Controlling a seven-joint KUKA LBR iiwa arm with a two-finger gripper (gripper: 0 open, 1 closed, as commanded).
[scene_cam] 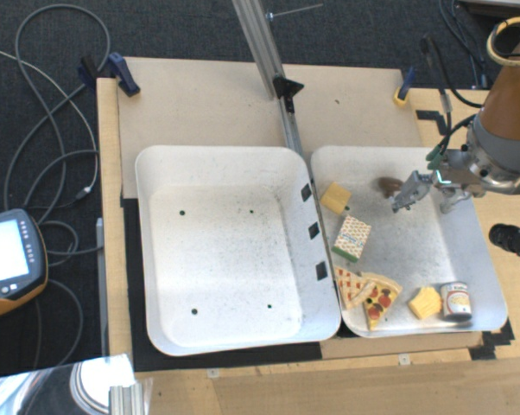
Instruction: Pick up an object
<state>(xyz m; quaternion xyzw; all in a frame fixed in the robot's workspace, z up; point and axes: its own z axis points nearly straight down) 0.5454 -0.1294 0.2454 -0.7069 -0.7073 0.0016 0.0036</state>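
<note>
The gripper (430, 193) hangs over the right bin (480, 232), metal fingers spread, pinching nothing. Below lie a yellow foam block (335, 198), a patterned carton (352, 236), a flat pizza slice (370, 296), a cheese wedge (425, 302), a small round can (456, 301) and a brown lump (388, 183) (just beside the fingertips). The speckled left bin (225, 249) rests on a pale wooden bench (199, 102); cables (53, 145) trail across dark carpet.

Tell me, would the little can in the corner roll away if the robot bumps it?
Probably. The small can looks round and seems to lie on its side, so a nudge could roll it. The yellow block beside it and the bin wall would likely stop it soon.
</note>
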